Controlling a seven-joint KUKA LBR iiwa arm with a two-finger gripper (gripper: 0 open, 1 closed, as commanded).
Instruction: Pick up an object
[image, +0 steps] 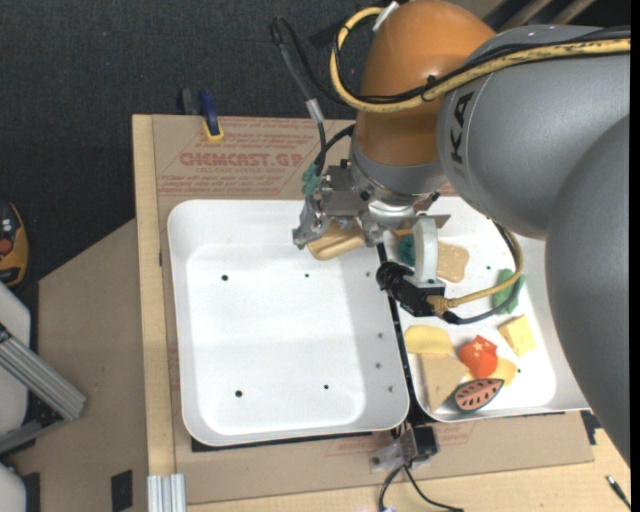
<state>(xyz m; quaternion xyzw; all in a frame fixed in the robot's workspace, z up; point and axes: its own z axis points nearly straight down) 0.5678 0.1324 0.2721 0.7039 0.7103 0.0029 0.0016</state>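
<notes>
Toy foods (470, 365) in right bin (545, 400), beside left bin (200, 330)

— What sort of place is this?
— A robotics lab: a grey KUKA arm (540, 120) at the frame's right, two white bins (200, 400) on a bench (160, 300), aluminium framing (40, 375) lower left, a blue clamp (210, 115) upper left.

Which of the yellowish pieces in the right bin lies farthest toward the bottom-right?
The pale yellow block by the right bin's outer side; the rounded yellow piece lies near the divider.
</notes>
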